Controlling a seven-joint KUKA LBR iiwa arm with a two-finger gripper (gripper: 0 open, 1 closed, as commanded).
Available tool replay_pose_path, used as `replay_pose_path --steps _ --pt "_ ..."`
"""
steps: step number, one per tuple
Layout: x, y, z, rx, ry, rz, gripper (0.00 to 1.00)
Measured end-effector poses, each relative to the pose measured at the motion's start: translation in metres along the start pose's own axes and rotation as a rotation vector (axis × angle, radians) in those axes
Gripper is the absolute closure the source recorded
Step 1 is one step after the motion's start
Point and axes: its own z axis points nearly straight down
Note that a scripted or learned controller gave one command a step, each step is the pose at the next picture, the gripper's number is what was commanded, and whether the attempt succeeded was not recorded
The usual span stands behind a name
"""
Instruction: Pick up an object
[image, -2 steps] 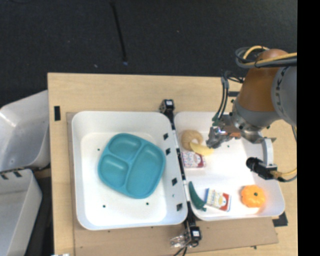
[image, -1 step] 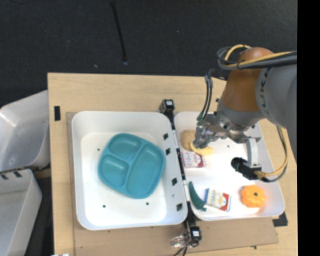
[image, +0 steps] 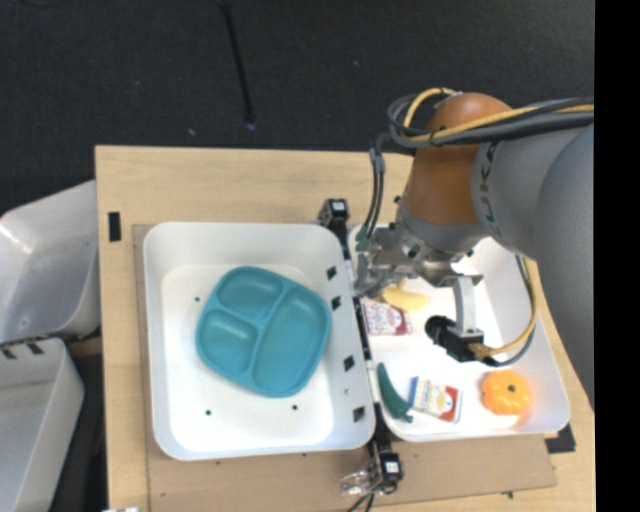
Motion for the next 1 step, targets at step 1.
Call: replay_pose_path --steps 1 --pt "0.0522 0.0078 -0.0251 -0.003 0.000 0.000 1.00"
